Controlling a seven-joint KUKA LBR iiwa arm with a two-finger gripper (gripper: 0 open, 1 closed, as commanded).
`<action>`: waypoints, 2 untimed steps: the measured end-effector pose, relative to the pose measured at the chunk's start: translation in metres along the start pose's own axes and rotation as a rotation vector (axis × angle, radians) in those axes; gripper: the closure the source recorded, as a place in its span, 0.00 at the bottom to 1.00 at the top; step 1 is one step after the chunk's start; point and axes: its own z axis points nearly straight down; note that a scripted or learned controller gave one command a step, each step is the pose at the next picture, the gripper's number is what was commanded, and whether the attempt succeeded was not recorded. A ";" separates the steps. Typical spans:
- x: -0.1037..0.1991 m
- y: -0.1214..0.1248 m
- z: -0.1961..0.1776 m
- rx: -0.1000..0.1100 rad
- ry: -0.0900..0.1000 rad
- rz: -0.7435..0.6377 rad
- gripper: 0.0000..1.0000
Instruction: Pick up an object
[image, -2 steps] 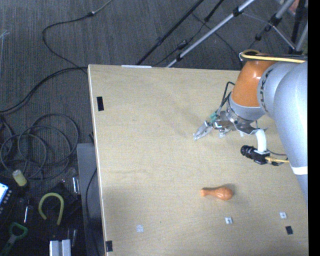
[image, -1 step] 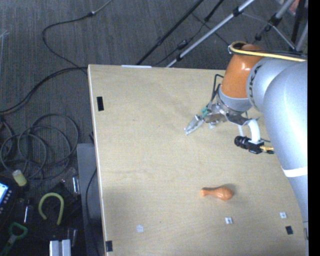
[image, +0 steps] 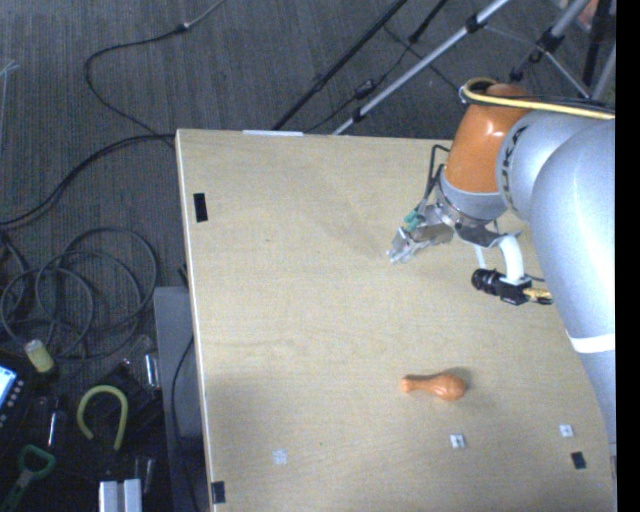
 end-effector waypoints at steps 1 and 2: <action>0.000 0.000 0.000 0.000 0.000 0.000 0.00; 0.000 0.000 0.000 0.000 0.000 0.000 0.00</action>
